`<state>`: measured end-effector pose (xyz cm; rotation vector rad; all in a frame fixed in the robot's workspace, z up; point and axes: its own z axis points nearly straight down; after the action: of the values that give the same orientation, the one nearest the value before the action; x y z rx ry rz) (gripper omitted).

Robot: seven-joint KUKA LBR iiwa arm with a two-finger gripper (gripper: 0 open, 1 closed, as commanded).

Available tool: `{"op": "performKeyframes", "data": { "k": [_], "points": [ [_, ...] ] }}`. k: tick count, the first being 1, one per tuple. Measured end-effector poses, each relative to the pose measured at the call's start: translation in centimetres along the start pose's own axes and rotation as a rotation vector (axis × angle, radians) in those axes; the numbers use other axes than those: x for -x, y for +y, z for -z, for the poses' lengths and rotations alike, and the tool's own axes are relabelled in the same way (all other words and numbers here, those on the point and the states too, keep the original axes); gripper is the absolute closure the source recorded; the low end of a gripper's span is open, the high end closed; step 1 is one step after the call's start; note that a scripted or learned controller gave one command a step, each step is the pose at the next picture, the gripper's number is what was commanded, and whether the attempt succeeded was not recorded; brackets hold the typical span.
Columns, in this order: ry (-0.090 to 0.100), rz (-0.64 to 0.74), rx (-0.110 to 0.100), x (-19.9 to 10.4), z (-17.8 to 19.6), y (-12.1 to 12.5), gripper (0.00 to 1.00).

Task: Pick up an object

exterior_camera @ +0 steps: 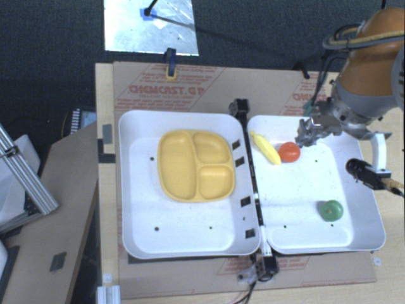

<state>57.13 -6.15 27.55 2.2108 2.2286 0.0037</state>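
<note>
Red ball [289,152] between banana [266,148] and gripper [306,135]; green ball [330,210] well apart.

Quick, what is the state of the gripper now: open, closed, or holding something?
Gripper: cannot be told; it sits just right of the red tomato, nothing visibly held.

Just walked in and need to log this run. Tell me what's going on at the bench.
A grey and orange arm reaches in over the right bin, its tool low beside a red tomato-like object. A yellow banana lies just left of that, and a green object sits nearer the front. Nothing looks lifted yet. The left bin holds a yellow divided plate.
</note>
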Motion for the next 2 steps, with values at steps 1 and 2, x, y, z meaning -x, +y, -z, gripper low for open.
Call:
{"op": "performKeyframes", "data": {
  "k": [1, 2],
  "points": [
    [0.001, 0.002, 0.001, -5.0, -0.1, 1.9, 1.00],
    [0.000, 0.000, 0.000, -8.7, -1.3, 4.1, 1.00]
  ]
}}
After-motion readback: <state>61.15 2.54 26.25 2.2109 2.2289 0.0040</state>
